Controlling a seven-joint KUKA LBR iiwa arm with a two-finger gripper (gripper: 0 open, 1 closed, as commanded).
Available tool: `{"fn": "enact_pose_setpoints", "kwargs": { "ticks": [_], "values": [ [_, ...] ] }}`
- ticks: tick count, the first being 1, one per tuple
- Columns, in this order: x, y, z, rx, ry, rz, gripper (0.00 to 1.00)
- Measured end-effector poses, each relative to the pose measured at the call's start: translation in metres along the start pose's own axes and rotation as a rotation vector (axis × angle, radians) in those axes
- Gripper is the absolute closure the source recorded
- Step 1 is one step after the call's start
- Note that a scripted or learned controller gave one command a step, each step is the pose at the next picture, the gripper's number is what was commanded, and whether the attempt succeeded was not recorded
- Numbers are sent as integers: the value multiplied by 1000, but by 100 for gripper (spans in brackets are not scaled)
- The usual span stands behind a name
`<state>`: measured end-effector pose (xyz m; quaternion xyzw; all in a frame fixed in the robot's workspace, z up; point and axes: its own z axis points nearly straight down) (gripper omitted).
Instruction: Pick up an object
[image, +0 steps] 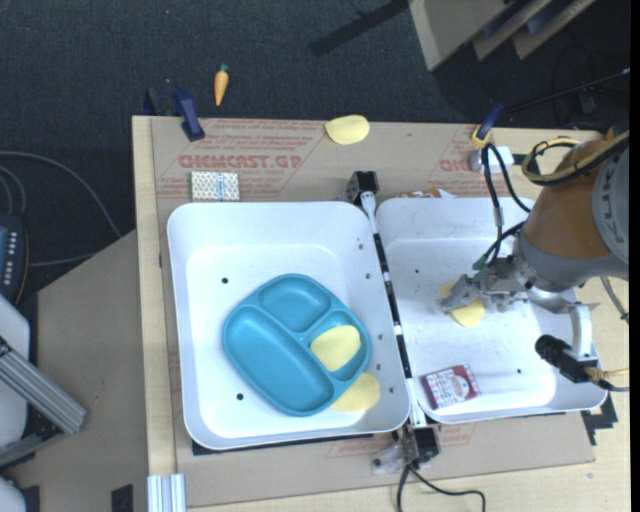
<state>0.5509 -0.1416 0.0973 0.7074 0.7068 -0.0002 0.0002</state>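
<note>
On your far left, the tabletop (150, 300) carries a small patterned packet (215, 185) just above the left bin (190, 260). Inside that bin you have a blue divided tray (275, 350) lying at a slant; one yellow piece (337, 345) sits in its right-hand compartment, and a second yellow piece (358, 394) lies on the bin floor, touching the tray's lower right edge. Above the bins, near the back edge of the tabletop, another yellow piece (347, 129) rests on the board.

Move across the divider to the right bin (430, 225). A small yellow object (467, 315) lies near the middle of its floor, and the tool (478, 293) is right at it, its tip touching or just above the object's upper edge. You cannot tell how wide the tool stands or whether it has the object. A red and white packet (448, 385) lies near the bin's front wall, below and left of the tool. The grey arm (575, 235) comes in from the right.
</note>
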Motion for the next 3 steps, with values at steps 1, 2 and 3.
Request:
{"fn": "enact_pose_setpoints", "kwargs": {
  "ticks": [1,2,3],
  "values": [
    [25,-4,13,3,2,-2,0],
    [25,-4,3,0,1,-1,100],
    [99,-6,-89,-4,2,-5,100]
  ]
}}
